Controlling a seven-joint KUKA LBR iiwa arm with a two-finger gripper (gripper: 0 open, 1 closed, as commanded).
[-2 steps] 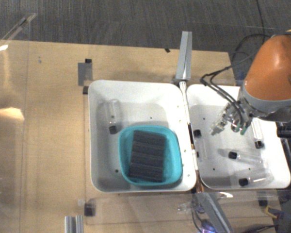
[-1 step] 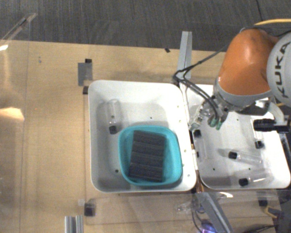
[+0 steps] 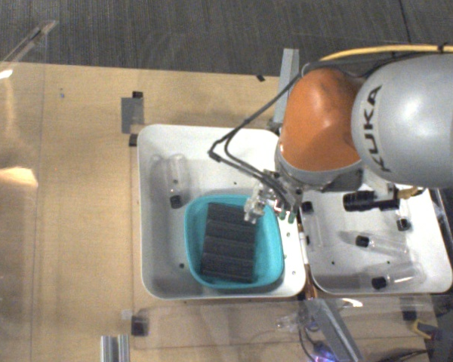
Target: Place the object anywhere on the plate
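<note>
Gripper (image 3: 257, 205): hangs over the upper right rim of the teal plate (image 3: 192, 241). Released or clenched: cannot tell, as the tip is small and pale against the white bin wall. Nothing is seen held in it.

Scan, left to right:
- Left bin (image 3: 148, 225): a clear bottle (image 3: 173, 175) with a dark cap lies in the upper left corner, well apart from the plate.
- The plate fills the lower middle of this bin. A dark ribbed block (image 3: 229, 241) lies flat on it, wholly inside the rim.
- Block's long axis runs from the far side of the bin toward the near side, with the far end leaning slightly right.
- The arm, with its orange band (image 3: 317, 127), comes in from the right above the wall shared by the two bins.
- Right bin (image 3: 340, 271): clear tubes (image 3: 383, 246) with dark caps lie scattered, none near the gripper.

Key relation: the block lies left of the gripper tip and nearer the view's bottom edge. Its far right corner is just beside the tip, or under it; touching or apart cannot be read. The block's middle is off to the lower left.

Judgement: if the block is the object meant, it rests on the plate already and the task looks done. The next move is then a straight lift clear. The risk is catching the block's far right corner or the plate rim on the way up. If another item is meant, the right bin's tubes are nearest the arm.
</note>
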